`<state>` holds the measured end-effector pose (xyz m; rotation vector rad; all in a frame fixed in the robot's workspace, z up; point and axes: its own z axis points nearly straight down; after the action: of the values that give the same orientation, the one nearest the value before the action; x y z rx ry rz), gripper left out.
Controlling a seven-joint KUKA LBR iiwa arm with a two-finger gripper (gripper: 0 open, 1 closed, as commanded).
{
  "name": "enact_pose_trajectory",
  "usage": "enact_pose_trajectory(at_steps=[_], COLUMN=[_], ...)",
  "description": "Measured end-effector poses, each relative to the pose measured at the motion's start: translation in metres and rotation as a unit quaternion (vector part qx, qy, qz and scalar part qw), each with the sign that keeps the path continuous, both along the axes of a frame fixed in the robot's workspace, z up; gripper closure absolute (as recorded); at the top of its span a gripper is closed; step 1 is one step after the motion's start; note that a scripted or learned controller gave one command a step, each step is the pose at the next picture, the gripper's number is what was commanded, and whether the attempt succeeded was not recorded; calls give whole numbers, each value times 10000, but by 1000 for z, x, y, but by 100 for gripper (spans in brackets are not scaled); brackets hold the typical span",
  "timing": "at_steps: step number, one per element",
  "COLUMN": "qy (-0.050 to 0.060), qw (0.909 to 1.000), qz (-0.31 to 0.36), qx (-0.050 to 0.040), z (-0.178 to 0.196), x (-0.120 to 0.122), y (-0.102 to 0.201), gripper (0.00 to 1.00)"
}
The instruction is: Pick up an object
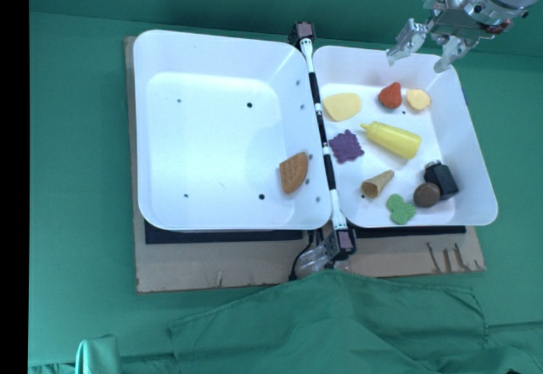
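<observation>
My gripper hangs above the far edge of the right bin, open, with nothing between its fingers. Below it in that bin lie a red strawberry-like piece and a small orange piece. Further toward the front are a yellow flat piece, a yellow bottle, a purple grape cluster, an ice-cream cone, a black block, a brown ball and a green piece. An orange waffle-like piece rests in the left bin.
Both bins sit on a cardboard sheet over green cloth. A black-and-white bar runs between the bins. Folded green fabric lies at the front.
</observation>
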<state>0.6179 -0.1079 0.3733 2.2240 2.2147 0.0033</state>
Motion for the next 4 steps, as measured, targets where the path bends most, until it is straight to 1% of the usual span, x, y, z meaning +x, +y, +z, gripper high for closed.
enact_pose_trajectory(at_steps=[1, 2, 3, 4], qy=[40, 28, -94, -55], qw=[10000, 10000, 10000, 10000], qz=[-24, 13, 0, 18], qx=[-7, -4, -33, -24], z=[-89, -187, -187, -188], x=[-33, -6, -51, 22], y=[-43, -33, -30, -40], gripper=[0, 0, 0, 0])
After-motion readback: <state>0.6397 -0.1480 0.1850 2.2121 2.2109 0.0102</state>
